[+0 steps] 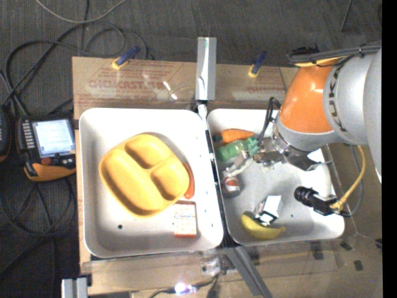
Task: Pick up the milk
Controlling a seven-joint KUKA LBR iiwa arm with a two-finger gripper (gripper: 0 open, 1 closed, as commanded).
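White milk carton (185, 220) far from fingers (239, 161)

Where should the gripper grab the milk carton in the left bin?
The milk carton lies flat by the left bin's front wall, beside the yellow tray. Probably best from straight above, pinching its two side edges: the tray and wall crowd its other edges.

Glossy yellow plastic tray (146, 174); smooth white bins (93, 228).

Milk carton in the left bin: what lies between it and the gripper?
In the camera view, the bins' adjoining rims separate the milk carton from the gripper; a small can lies on the gripper's side.
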